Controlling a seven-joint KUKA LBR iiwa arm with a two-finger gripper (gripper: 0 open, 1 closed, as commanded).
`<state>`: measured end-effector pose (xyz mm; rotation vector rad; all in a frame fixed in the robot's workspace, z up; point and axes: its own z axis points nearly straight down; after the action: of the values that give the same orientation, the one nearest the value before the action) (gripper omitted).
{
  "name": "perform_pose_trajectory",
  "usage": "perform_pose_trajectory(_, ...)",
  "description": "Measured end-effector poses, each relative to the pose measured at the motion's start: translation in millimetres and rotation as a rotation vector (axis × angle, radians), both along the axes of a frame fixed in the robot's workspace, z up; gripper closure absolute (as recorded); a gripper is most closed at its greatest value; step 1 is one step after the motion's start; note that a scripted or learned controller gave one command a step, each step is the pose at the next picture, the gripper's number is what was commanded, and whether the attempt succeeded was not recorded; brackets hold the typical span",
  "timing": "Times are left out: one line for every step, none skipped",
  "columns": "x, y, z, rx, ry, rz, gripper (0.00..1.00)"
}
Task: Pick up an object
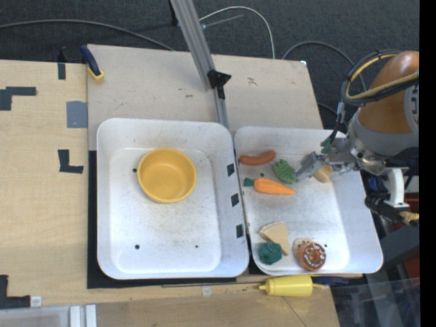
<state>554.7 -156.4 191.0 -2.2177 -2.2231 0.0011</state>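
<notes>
The grey arm (385, 118) comes in from the right, its orange band high above the wrist, and bends down so the jaws (315, 166) hang low over the right bin (354, 210), near its upper right part. Whether the jaws are released or clenched I cannot tell — the dark fingers blur together, and a small tan piece just beside them is too unclear to name.

Just left of the jaws lies a green leafy toy (285, 173), touching the orange carrot (274, 187) below it. Further left and a little higher is the sausage (257, 158). Well below the jaws sit a cheese wedge (275, 234), a teal lump (270, 253) and a round brown cookie (312, 255). A yellow bottle (290, 286) lies on the table beyond the bin's near rim.

Far left of the jaws, in the left bin (116, 203), stands a yellow bowl (167, 175) — upright, well apart from everything else.
</notes>
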Motion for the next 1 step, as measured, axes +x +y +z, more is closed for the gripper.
perform_pose_trajectory(0.0,-0.1,0.1,0.0,0.0,0.0,0.0)
